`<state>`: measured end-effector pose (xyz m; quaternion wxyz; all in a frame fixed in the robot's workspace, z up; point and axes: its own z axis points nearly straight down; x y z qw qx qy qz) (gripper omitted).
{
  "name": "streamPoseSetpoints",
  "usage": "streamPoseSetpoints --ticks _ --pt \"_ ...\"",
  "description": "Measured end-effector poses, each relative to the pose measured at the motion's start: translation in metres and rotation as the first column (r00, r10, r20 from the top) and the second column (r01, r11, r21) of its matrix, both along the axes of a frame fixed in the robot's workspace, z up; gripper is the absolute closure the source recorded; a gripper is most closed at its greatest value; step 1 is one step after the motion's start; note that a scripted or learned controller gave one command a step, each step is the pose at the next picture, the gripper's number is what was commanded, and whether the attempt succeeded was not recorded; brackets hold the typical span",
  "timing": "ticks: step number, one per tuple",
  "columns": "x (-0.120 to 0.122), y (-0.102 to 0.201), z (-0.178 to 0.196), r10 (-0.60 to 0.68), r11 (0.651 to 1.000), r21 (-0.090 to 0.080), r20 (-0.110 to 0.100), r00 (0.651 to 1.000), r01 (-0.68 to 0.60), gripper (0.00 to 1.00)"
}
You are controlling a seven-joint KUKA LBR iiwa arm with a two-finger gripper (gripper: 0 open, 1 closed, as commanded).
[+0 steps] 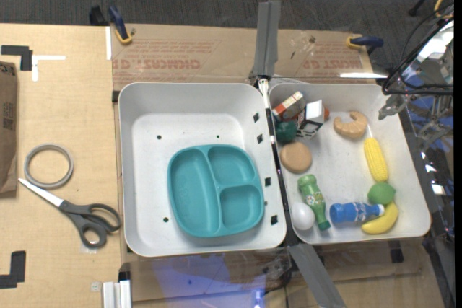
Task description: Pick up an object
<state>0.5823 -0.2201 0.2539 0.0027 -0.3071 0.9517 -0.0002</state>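
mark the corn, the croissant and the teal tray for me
corn (pixel 375 159), camera view, middle of the yellow cob.
croissant (pixel 351 125), camera view, centre of its curved body.
teal tray (pixel 193 191), camera view, floor of its large left compartment.

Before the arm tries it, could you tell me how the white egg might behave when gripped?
The egg looks smooth and rounded, so it may slip from the fingers. It lies against the green bottle near the bin corner, so a push would probably wedge it rather than roll it.
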Motion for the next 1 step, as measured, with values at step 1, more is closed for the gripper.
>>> streamPoseSetpoints --ticks 1 --pt "-0.0161 0.0002 -0.161 0.147 0.989 0.0 0.0 0.989 -0.147 0.0"
